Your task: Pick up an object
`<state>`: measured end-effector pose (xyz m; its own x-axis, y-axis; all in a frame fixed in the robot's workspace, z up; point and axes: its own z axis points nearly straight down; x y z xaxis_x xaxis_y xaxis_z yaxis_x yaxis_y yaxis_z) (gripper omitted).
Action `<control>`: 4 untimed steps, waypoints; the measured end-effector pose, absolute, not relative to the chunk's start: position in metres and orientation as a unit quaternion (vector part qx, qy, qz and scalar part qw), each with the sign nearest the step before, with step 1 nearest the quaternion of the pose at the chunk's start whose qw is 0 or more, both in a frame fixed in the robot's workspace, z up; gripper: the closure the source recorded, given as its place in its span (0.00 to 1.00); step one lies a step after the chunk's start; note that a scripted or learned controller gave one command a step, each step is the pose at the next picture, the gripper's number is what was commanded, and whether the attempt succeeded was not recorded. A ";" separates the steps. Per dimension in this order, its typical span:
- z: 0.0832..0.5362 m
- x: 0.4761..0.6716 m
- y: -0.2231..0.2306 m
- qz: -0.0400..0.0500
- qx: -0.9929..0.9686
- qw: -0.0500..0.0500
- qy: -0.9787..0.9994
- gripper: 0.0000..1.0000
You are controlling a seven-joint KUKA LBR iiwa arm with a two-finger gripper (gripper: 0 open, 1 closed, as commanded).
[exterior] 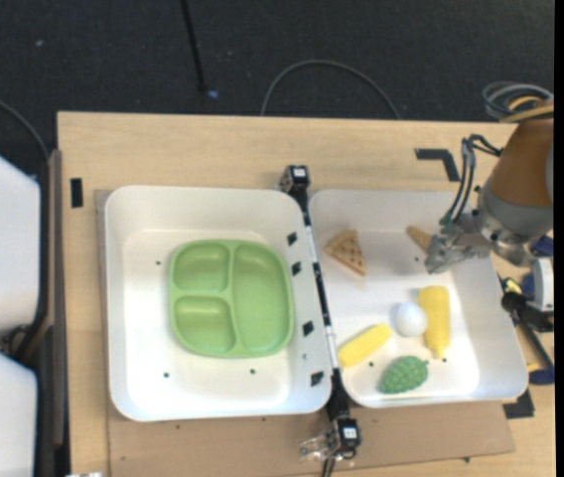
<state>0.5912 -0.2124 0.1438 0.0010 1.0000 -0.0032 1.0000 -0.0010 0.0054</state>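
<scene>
The small tan wedge-shaped toy piece [418, 237] lies in the far part of the right white bin [461, 391], just beside the grey two-finger gripper [441, 256], partly hidden by it. The step seems the approach. Next, the gripper must descend exactly over it. I cannot tell how the fingers stand.

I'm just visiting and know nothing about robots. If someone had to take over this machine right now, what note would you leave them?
Gripper: low over the right bin, near its far side; grip state unclear, nothing seen held.
Right bin holds: waffle wedge, white ball, yellow corn cob, yellow banana-like piece, green bumpy item.
Left bin: green divided plate.
Done: arm reached in.
Left: pick up an object.
</scene>
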 end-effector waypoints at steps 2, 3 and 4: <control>0.263 0.594 -0.223 0.002 0.706 0.004 0.708 1.00; 0.268 0.595 -0.224 0.001 0.706 0.002 0.708 1.00; 0.255 0.583 -0.177 0.000 0.706 0.000 0.709 1.00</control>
